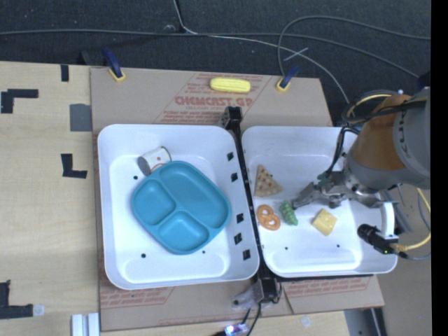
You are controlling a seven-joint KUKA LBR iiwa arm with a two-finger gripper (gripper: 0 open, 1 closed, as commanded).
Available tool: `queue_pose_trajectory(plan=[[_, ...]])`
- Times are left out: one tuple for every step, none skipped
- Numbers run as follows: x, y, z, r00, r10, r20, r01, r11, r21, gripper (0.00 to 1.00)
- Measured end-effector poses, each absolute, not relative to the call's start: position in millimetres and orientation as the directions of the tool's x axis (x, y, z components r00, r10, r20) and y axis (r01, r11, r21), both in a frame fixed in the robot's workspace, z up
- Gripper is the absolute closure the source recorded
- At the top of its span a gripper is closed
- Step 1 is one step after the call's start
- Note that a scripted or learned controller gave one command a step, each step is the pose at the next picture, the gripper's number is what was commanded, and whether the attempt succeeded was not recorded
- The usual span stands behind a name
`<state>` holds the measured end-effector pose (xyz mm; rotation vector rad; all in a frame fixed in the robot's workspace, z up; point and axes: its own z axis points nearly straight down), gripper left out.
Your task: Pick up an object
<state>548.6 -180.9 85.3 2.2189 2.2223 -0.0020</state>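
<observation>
Gripper [302, 201] low in right bin [308, 142], centre-right of frame, beside green piece [288, 213]. Jaws' state: cannot tell. Should centre over one item before closing.

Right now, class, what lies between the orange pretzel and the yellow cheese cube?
A small green piece lies between the pretzel and the cheese cube, seen in the camera view.

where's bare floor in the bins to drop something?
Right white bin: bare along the far wall above the tan waffle wedge, and the near strip below the yellow cheese block. Its middle is crowded: wedge, orange pretzel ring, green piece, gripper. Left white bin: the blue divided plate and small white cup leave only margins.
</observation>
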Motion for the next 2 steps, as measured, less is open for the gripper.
queue_pose_trajectory(plan=[[549.4, -181, 97, -0.002, 1.0, -0.004, 1.0, 0.002, 0.004, 1.0], [551.9, -179, 138, -0.001, 1.0, 0.0, 1.0, 0.001, 0.0, 1.0]])
